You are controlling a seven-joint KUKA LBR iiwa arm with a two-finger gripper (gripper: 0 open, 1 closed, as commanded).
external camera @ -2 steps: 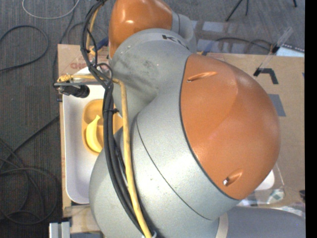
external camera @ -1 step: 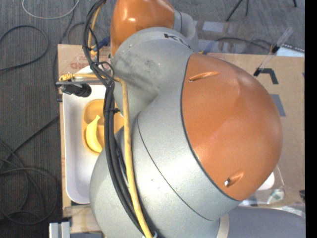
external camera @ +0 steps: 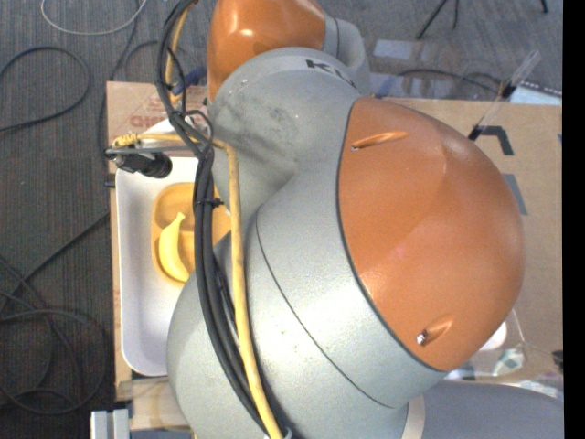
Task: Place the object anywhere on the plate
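The arm's grey and orange body point(external camera: 366, 245) fills most of the camera view and hides most of the bins. At the left a strip of a white bin point(external camera: 137, 273) shows past the arm. In it lies a yellow-orange plate point(external camera: 174, 236), partly covered by the arm and its cables.
Black and yellow cables point(external camera: 215, 273) run down the arm's left side across the plate. A black connector point(external camera: 142, 161) sticks out over the bin's top left corner. Brown cardboard point(external camera: 137, 108) lies under the bin, and loose cables trail on the dark floor at left.
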